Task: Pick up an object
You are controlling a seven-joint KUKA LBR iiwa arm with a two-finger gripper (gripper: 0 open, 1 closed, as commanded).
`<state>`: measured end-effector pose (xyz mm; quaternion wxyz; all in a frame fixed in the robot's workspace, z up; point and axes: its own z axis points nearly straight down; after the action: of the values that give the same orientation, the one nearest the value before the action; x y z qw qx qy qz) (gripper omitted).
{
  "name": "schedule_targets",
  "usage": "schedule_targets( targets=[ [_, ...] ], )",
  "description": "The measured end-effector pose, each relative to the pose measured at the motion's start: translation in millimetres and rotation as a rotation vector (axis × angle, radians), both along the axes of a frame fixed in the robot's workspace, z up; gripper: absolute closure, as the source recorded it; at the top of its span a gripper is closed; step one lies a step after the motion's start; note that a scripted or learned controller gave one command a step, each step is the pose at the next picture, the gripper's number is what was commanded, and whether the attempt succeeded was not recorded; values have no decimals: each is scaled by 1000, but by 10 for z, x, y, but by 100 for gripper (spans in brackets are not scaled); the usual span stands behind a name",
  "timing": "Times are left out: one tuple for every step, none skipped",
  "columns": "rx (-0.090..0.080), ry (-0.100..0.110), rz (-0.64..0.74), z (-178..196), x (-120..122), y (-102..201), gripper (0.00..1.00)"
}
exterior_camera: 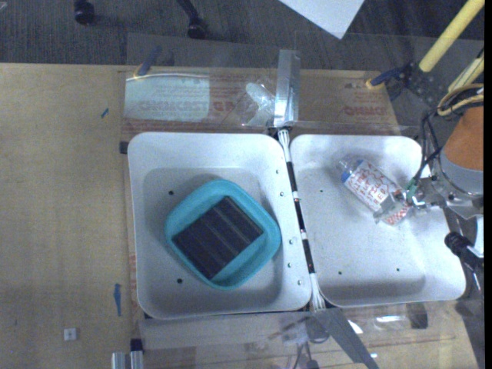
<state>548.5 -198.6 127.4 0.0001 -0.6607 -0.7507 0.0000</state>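
Camera view: the left bin (146, 206) contains a teal tray (223, 233) with a dark ribbed inset, seated centrally and rotated off square. The right bin (369, 275) contains a clear packet (369, 184) with red print, lying toward 1 o'clock from the bin centre. The arm (465, 148) enters at 3 o'clock, and the gripper (411, 197) sits at the packet's 4 o'clock end, touching or just beside it; whether the fingers are spread or pressed together cannot be determined.
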Motion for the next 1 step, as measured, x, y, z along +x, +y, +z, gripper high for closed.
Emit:
schedule_targets(
  targets=[
    [-3, -3, 102, 874, 30, -254, 0]
  ],
)
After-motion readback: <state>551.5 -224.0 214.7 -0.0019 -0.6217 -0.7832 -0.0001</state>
